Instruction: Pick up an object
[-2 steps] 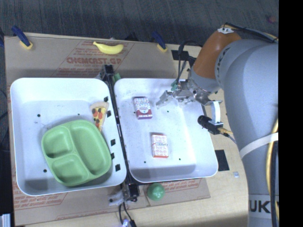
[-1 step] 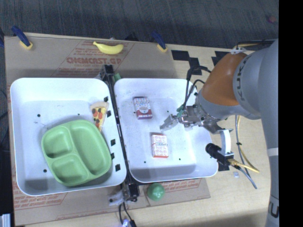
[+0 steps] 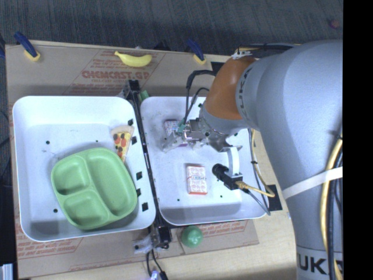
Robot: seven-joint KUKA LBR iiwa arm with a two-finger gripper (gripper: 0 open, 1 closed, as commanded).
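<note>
Pincer [image 3: 182, 134]: hanging low in the right white bin [image 3: 175, 206], finger state impossible to tell. Small pink-and-white packet [image 3: 171, 127]: lying just at its ten o'clock. Flat red-and-white carton [image 3: 196, 179]: lying at five o'clock, long axis twelve-to-six.

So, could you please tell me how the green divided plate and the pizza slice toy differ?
The green divided plate is large, plain and rounded; the pizza slice toy is small, wedge-shaped, yellow with red spots. The plate lies flat mid-bin; the slice lies near the divider wall. Both lie in the left bin.
</note>
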